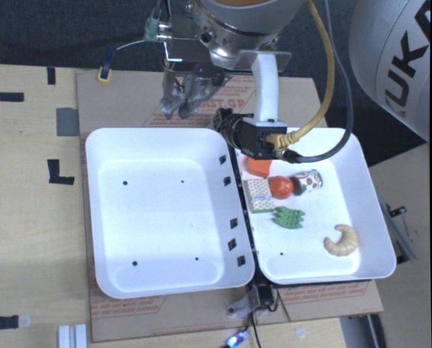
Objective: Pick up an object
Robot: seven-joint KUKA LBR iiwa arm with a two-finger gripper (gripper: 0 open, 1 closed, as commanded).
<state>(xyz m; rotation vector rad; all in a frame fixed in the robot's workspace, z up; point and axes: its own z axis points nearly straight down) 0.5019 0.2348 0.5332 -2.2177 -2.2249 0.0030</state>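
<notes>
Gripper (181, 101): raised behind left bin (100, 151), fingers nearly together, nothing pinched. Croissant (342, 240), tomato (280, 187), can (309, 180) lie in right bin (368, 194) (untouched). Pick not begun.

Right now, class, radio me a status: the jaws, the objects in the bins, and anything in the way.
Gripper above the bins' far edge, nothing seen held. Croissant, tomato, green piece lie in right bin. Black cable mount overhangs the orange piece.

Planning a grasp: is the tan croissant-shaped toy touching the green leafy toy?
Apart. The camera view shows bare white bin floor between the croissant-shaped toy and the green leafy toy.
</notes>
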